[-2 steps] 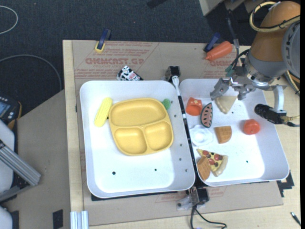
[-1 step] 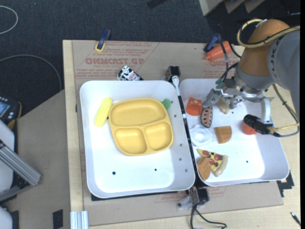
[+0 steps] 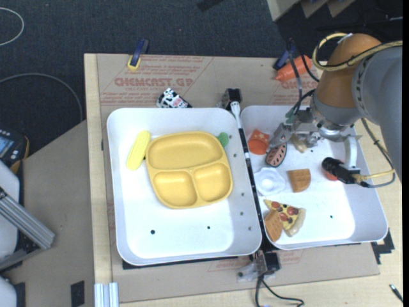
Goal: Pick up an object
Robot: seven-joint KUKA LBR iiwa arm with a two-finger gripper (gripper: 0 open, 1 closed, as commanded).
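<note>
My gripper (image 3: 289, 142) is low over the back left part of the right bin (image 3: 358, 226). A dark brown oval piece (image 3: 276, 155) lies right at its tip; whether it is gripped is not visible. Just left of it sits an orange-red piece (image 3: 257, 142). A small white lid-like piece (image 3: 270, 182), a brown bread-like chunk (image 3: 299, 180) and a pizza slice (image 3: 284, 218) lie nearer the front. The left bin (image 3: 185, 238) holds a yellow divided tray (image 3: 188, 168), a yellow corn cob (image 3: 137, 149) and a small green piece (image 3: 222, 138).
A black-and-white toy (image 3: 172, 99) lies on the bench behind the left bin. An orange object (image 3: 291, 70) sits behind the right bin, a blue-and-yellow clamp (image 3: 135, 55) at the bench's back edge. The arm (image 3: 348, 75) leans over the right bin's back right.
</note>
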